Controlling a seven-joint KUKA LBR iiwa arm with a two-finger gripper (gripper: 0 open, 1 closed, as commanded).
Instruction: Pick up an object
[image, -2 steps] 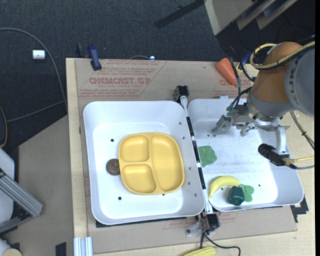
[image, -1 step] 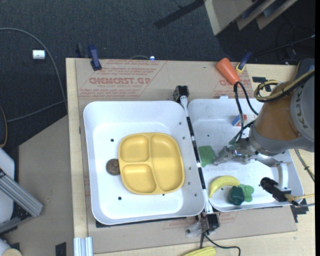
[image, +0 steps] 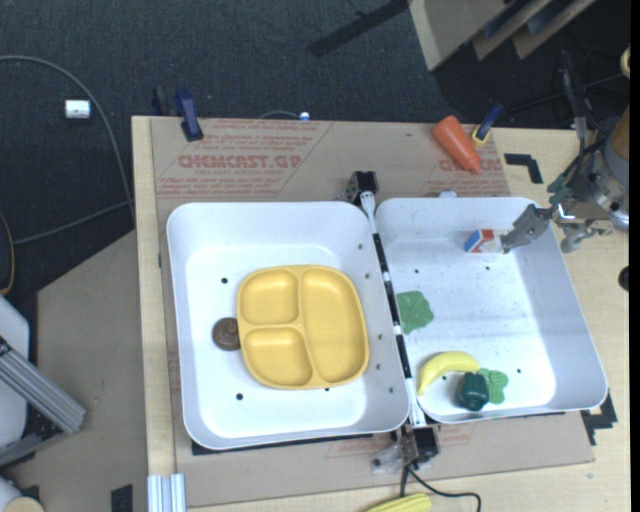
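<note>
My gripper (image: 541, 238) hangs over the far right corner of the right bin (image: 560, 330), open with nothing between its fingers. One grey finger (image: 522, 230) reaches toward a small blue, red and white block (image: 481, 241) lying just to its left. Lower in the same bin are a flat green piece (image: 414, 310) by the left wall, a yellow banana (image: 444, 367) and a dark green toy (image: 478, 389) near the front wall.
The left bin (image: 195, 300) holds a yellow divided plate (image: 301, 327) with a brown round object (image: 226, 333) at its left side. An orange object (image: 458, 145) and a blue clamp (image: 187, 115) lie on the bench behind the bins.
</note>
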